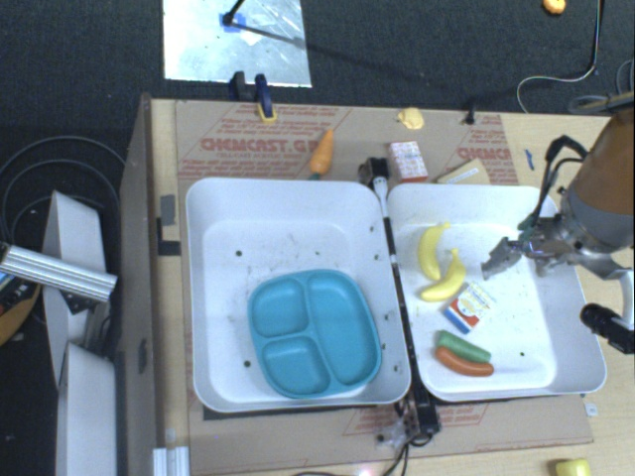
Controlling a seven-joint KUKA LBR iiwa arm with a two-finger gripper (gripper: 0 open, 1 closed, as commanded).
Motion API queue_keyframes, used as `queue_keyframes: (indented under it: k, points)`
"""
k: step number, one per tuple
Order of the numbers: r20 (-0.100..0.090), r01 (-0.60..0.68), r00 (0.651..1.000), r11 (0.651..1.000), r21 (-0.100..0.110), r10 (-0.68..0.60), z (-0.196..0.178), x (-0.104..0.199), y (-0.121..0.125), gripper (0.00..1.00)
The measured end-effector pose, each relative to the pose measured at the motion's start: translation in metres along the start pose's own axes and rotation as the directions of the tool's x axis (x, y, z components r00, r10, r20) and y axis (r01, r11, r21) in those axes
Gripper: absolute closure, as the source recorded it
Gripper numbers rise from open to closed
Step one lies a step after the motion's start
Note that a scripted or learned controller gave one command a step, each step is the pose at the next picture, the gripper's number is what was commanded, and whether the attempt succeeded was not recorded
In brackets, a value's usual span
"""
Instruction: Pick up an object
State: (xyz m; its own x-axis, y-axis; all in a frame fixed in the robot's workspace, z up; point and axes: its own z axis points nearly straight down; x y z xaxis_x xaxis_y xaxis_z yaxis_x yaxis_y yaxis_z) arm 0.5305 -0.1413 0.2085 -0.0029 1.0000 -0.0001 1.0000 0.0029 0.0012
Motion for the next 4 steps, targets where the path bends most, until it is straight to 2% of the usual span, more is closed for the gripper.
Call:
queue_keyframes:
  k: [1,2,3,4]
  points:
    - [0.0,0.0,1.0,1.0,-0.019,0.0,0.105,0.028,0.031,0.0]
    - [-0.002,-0.006,1.0,1.0,0.006,0.006,0.125,0.026,-0.047,0.0]
    - [-0.001,-0.001,1.0,1.0,-0.001,0.001,0.114,0.026,-0.043,1.0]
    - [-0.001,0.01,1.0,1.0,-0.016,-0.01,0.003,0.087,0.021,1.0]
